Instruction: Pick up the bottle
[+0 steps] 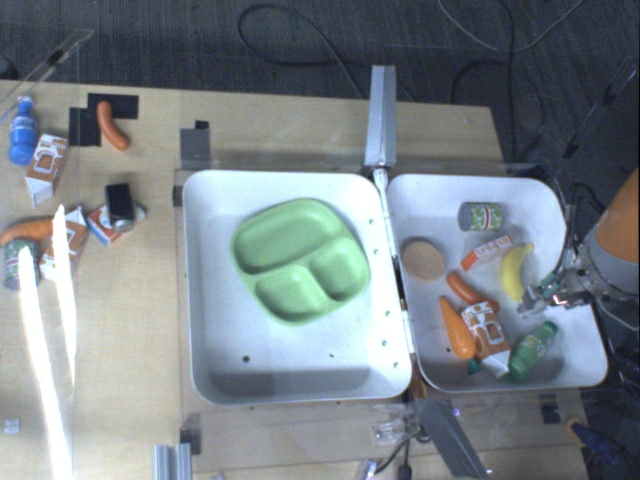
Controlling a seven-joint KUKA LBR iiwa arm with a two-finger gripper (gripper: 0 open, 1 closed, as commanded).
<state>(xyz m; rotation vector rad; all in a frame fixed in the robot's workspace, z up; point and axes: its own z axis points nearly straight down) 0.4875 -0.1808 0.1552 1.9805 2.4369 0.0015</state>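
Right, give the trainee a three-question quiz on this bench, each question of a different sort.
1. True or false: the green bottle lies in the right bin.
2. What sits in the left bin? A) a banana B) a green divided tray C) a can
3. Fill in: the pincer hovers just right of the yellow ____.

Key:
1. True; it lies near the front edge, beside the carrot.
2. B, the green tray.
3. Banana.
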